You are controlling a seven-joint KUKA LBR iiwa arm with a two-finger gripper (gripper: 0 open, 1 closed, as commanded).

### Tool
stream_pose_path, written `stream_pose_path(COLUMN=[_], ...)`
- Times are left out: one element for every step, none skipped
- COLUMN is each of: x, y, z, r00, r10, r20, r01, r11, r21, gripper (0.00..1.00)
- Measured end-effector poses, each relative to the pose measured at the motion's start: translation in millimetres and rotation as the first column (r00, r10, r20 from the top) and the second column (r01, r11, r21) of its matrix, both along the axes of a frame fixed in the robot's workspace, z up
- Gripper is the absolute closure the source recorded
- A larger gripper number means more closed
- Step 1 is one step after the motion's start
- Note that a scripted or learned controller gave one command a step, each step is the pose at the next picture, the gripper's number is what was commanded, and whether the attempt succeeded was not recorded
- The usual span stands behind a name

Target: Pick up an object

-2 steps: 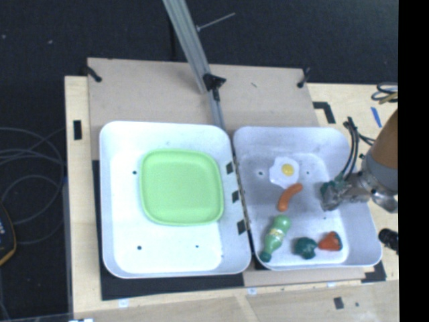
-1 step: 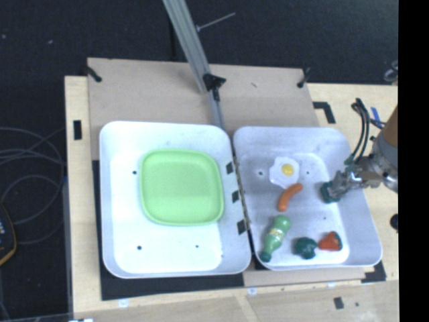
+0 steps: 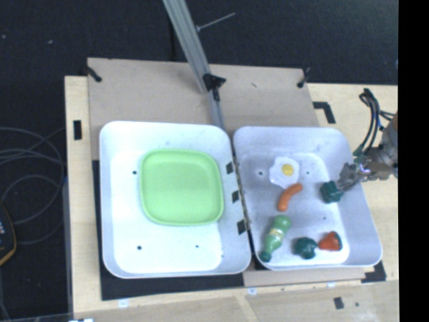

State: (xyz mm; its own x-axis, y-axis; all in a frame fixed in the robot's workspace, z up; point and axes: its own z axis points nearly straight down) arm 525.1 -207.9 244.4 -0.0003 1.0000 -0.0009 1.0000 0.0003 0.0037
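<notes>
Bench [image 3: 167,294] – light wood top, with a tan board at the back under the two white bins. Left bin [image 3: 120,247] holds a green square plate [image 3: 181,186], lying flat, roughly centred, a bit toward the bin's upper right. Right bin [image 3: 355,237] holds the small stuff: a fried-egg toy [image 3: 285,171] near the top middle, an orange sausage [image 3: 289,196] just below it, a green bottle [image 3: 274,236] lying tilted at lower left, a dark green lump [image 3: 305,247] at the bottom, and a red-orange piece [image 3: 329,242] just beside that lump, maybe touching – can't tell. A grey pole [image 3: 188,35] slants in from the top and ends at a black clamp by the bins' back edge. Arm comes in from the right edge with cables looping above the wrist. Gripper [image 3: 346,180] sits over the right bin's right side, tip right at a dark green object [image 3: 330,192] by the bin's right wall. Whether the claw is spread, pressed together or pinching that object – cannot tell, too small and blurred.
</notes>
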Motion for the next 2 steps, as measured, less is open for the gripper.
stream_pose_path(x=[27,41], y=[52,97], z=[-5,4], r00=[1.0,1.0], r10=[0.004,0.004], r20=[-0.003,-0.002], r01=[-0.004,-0.004], r11=[1.0,1.0], r21=[0.002,0.002], gripper=[1.0,1.0])
